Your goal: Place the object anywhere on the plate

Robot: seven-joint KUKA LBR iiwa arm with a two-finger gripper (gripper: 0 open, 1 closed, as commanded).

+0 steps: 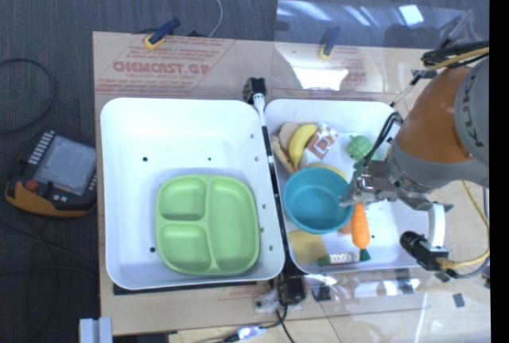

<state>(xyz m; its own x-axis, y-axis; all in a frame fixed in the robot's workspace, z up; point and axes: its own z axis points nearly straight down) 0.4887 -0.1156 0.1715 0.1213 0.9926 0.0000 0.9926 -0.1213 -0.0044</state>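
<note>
Two shallow white bins sit side by side on the tabletop, and I am down in the right-hand white bin [382,250], reaching in from the right. My fingers [355,194] hang at the edge of the round blue plastic bowl [316,200], just above the top of the small orange toy carrot [360,227], which lies pointing away below me. Whether my fingers are apart or together I cannot tell; the wrist and its grey housing cover them from this angle, and I see nothing plainly caught between them.

Up and to my left lie the yellow toy banana [298,141], a small white and brown box [320,144] and a green leafy toy vegetable [360,147]. Below the bowl rests a pale yellow flat piece [306,242], and a dark marker-like stick [342,258] lies near the carrot's tip.

Far to my left, across the divider, the light green divided plastic plate [208,223] sits in the left-hand white bin [143,142], and nothing rests on it.

By my reckoning the task is barely begun. The carrot looks the likeliest object, being nearest, though the bowl's rim is as close. A firm grasp, a lift, the carry over the divider and the release onto the plate all remain.
</note>
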